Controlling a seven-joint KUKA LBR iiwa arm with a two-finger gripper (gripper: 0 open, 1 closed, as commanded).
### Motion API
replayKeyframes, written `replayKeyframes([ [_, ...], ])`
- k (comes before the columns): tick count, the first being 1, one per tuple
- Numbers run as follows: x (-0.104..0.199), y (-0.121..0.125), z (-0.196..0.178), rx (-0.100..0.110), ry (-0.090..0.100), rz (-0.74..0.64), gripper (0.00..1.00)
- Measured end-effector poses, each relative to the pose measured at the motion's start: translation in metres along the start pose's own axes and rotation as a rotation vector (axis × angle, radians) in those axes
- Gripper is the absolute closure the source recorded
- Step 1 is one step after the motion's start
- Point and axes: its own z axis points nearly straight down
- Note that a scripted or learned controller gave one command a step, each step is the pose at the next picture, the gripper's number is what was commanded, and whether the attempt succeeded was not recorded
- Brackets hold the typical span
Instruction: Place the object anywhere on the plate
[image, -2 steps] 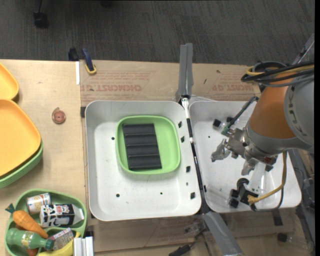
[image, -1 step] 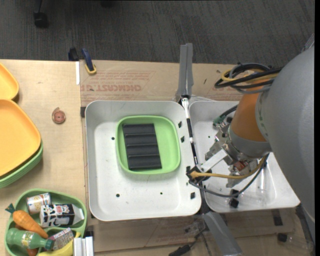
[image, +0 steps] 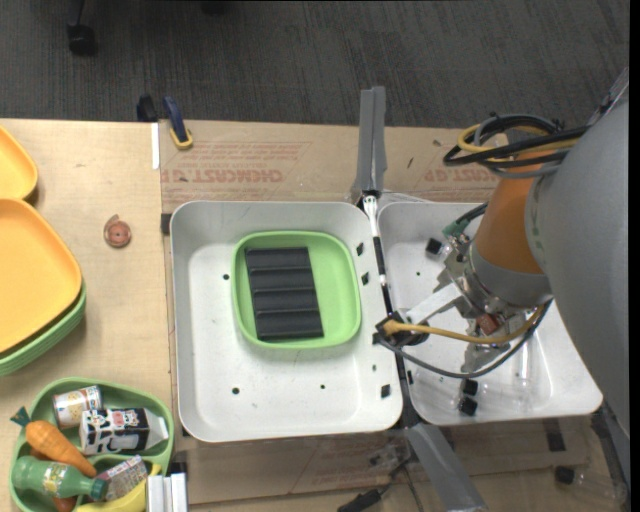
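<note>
A green square plate (image: 346, 290) lies in the middle of the left bin (image: 200, 385). A black ridged rectangular object (image: 285, 292) rests flat inside the plate, roughly centred. My arm, with its orange band (image: 510, 235), hangs over the right bin (image: 565, 390). The gripper (image: 487, 325) points down into that bin, well to the right of the plate and apart from the black object. The wrist and cables cover its lower end.
A yellow cable (image: 430, 328) loops from the wrist over the wall between the bins. Yellow and green plates (image: 35, 275) are stacked at the left. A green bowl of toy food (image: 85, 445) stands front left. A small pink disc (image: 118, 232) lies on the bench.
</note>
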Motion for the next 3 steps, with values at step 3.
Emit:
replayKeyframes([
  [3,0.01,-0.028,0.019,0.002,-0.002,0.08,0.0],
])
